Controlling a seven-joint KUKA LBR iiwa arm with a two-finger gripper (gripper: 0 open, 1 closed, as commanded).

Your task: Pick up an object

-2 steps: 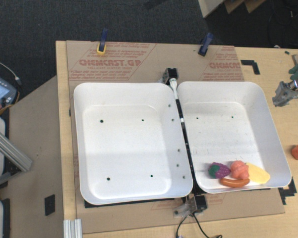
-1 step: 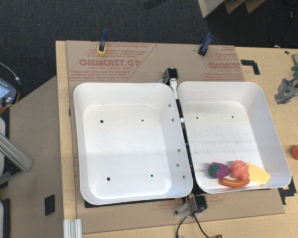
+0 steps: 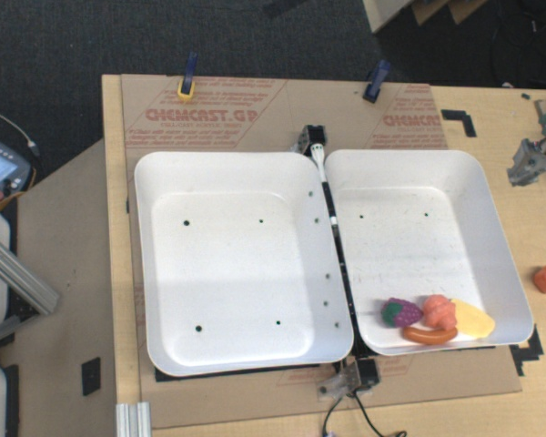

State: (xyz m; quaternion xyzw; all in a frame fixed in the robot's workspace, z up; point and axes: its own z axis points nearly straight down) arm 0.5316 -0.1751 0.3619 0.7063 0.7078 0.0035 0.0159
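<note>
At the right edge of the frame, level with the top of the bins, you had what looked like the gripper (image 3: 530,159), a small grey metal shape over the bare tabletop (image 3: 528,235). It was too small and too cut off to tell whether it stood wide or narrow, and nothing showed in it. It was well apart from anything it could pick.

Your candidates all lay in the right bin (image 3: 497,217), huddled in its lower right corner. There was a purple grape-like toy (image 3: 401,312), a pink-orange lumpy toy (image 3: 439,309), a yellow wedge-shaped piece (image 3: 475,320) and an orange-red sausage-shaped toy (image 3: 429,335). They touched or overlapped one another and sat close against the bin's lower wall.

They looked like play food, so you could judge them light, hollow or rubbery, smooth-skinned and not fragile. The main risk was a slip or a nudge rather than breakage. The purple toy stood at the open end of the cluster and probably offered the cleanest hold across its body. The sausage, taken across its narrow middle, was the other fair choice, though the wall crowded it.

The bin floor was smooth white plastic, on which a light toy would likely skate if pushed. The left bin (image 3: 147,244) sat beside it on a cardboard sheet (image 3: 282,112), which a yellow clamp (image 3: 187,86) and a blue clamp (image 3: 376,82) held at the top. Dark carpet (image 3: 164,16) lay beyond.
</note>
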